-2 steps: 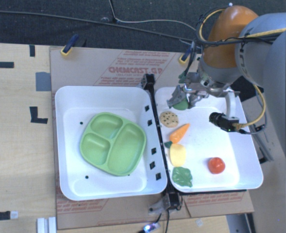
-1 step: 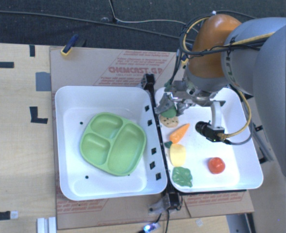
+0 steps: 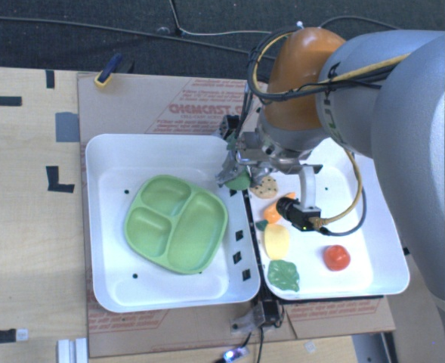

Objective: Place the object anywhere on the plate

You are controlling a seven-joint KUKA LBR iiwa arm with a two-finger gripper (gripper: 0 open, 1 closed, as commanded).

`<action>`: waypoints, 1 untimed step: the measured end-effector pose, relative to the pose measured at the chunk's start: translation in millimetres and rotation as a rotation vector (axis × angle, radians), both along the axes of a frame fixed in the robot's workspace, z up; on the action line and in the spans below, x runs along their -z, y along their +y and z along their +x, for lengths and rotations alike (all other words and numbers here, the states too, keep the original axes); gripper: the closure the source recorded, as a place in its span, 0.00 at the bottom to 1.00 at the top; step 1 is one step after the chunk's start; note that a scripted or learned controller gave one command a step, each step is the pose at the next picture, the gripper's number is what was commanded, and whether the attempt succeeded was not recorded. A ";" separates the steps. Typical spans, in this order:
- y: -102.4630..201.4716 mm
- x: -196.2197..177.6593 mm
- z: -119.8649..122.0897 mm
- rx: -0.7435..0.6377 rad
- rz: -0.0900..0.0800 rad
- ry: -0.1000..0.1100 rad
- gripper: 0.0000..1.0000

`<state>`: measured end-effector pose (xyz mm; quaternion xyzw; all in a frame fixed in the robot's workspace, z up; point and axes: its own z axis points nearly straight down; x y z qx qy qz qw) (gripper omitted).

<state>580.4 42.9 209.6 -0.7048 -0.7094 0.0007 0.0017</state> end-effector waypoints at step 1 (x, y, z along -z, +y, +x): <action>36.9 -1.8 -32.5 0.002 -0.001 0.001 1.00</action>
